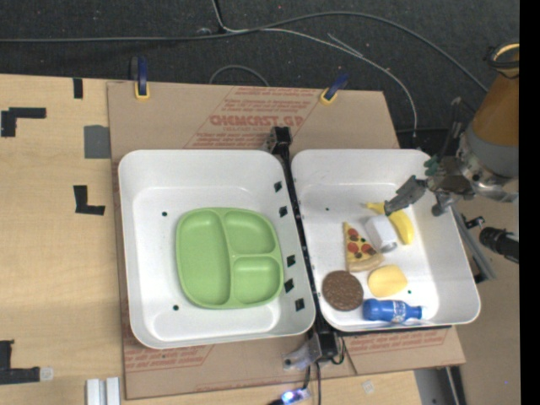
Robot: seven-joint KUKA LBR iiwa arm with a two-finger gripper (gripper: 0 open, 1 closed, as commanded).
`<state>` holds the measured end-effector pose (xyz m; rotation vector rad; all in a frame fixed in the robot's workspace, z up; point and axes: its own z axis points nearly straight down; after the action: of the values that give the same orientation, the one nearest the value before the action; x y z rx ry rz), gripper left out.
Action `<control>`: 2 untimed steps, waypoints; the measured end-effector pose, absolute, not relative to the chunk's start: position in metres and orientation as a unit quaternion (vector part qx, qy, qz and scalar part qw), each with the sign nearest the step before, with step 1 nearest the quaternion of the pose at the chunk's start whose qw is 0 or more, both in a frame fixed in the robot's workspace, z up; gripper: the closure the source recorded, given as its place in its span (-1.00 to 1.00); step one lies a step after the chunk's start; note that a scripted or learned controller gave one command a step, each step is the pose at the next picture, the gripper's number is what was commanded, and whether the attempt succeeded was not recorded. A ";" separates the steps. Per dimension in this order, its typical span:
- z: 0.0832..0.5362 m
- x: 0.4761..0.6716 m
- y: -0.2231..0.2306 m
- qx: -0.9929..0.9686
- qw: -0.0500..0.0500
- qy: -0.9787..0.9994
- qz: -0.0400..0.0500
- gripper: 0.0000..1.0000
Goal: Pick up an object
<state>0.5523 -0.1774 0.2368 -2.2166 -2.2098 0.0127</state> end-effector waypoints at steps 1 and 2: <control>0.244 0.555 -0.177 -0.707 0.000 -0.707 0.001 -1.00; 0.200 0.557 -0.174 -0.707 0.002 -0.708 0.002 -1.00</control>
<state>0.5573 -0.1742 0.1998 -2.2177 -2.2204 0.0053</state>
